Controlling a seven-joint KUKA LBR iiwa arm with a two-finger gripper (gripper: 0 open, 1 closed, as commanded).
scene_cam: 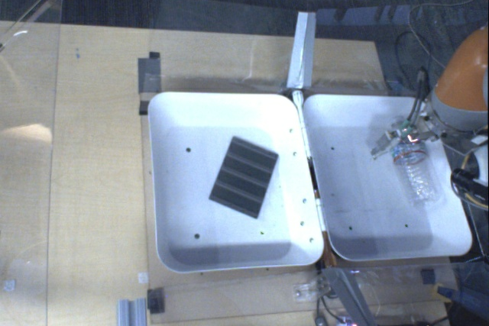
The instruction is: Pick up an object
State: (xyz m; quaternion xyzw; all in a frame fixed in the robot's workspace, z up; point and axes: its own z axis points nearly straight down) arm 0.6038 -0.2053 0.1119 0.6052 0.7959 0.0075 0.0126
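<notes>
Camera view | my hand (403, 135) at 3 o'clock over clear bottle (416, 170); grip unreadable | bottle looks light, slippery, crushable | take mid-body

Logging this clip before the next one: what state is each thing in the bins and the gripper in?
Dark ribbed block: lying flat in the left bin, turned at a slant, untouched.
Clear plastic bottle: lying on its side in the right bin, just under the gripper.
Gripper: low over the right bin at the bottle's upper end; grasp unclear.
</notes>
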